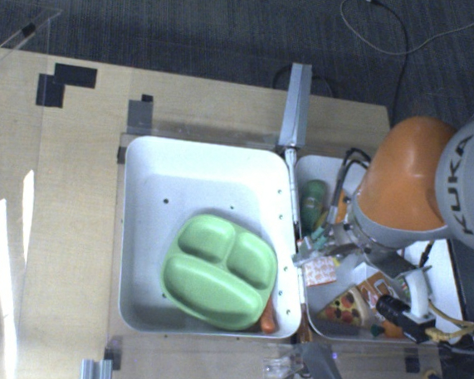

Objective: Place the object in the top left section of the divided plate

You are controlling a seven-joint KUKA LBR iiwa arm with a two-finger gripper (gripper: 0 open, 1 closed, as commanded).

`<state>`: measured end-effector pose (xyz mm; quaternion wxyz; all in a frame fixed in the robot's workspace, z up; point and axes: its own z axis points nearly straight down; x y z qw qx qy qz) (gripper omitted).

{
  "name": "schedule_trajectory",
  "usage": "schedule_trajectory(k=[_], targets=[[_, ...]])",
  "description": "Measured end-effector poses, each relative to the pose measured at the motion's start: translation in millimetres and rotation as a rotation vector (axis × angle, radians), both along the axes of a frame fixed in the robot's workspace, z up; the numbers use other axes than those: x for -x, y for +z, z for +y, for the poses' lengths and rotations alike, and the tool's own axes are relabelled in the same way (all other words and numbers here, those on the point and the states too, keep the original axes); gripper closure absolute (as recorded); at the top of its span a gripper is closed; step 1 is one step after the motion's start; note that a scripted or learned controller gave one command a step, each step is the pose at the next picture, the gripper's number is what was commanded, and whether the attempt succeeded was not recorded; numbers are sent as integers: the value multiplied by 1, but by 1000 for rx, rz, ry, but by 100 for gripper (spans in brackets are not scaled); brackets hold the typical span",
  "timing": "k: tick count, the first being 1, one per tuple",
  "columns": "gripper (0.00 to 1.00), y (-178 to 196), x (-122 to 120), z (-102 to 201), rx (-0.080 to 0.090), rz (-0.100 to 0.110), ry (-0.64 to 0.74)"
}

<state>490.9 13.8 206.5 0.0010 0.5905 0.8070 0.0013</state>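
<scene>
Gripper (324, 250) sits low over the left edge of the right bin (318, 319), mostly hidden under the orange wrist, and whether it is open, or has anything in it, cannot be told. Just beside it lie a small white packet with red print (319, 272) and a green bottle (313, 198); more clutter lies toward the bin's near end (which of these is the object is unclear).

In the left bin (147, 217) the green divided plate (219, 270) rests tilted against the near right corner, with something orange (268, 318) wedged at its edge.

Risks, as I judge them: a grasp among crowded items may snag two or none, and the slanted plate could let a dropped item slide out of the top left section (205, 238).
</scene>
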Motion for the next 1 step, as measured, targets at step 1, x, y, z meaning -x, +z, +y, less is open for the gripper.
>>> schedule_trajectory(k=[1], targets=[[0, 0, 0, 0, 0, 0, 0]])
